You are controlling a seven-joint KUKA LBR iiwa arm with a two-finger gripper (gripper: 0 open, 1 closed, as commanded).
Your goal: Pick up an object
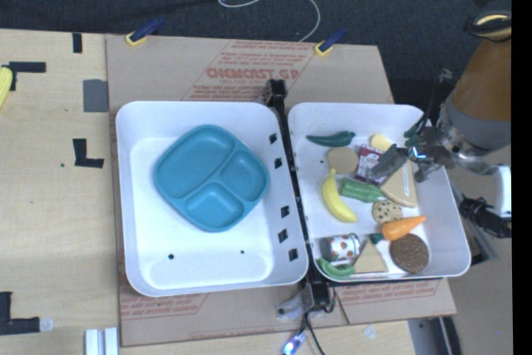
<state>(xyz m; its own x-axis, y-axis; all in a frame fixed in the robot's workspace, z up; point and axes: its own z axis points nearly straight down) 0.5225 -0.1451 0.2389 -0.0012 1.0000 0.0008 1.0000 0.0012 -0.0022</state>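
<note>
Hovering low over the right bin (pixel 453 220), the gripper (pixel 389 166) sits among toy foods near a purple packet (pixel 366 163) and green pickle (pixel 360 190), finger state impossible to tell, nothing visibly lifted; grasp and raise apparently remain.

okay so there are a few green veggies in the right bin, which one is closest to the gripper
The green cucumber-like piece beside the banana, just below-left of the gripper. The dark green pepper lies farther, near the bin's top edge, and the third green piece is at its bottom edge.
</note>
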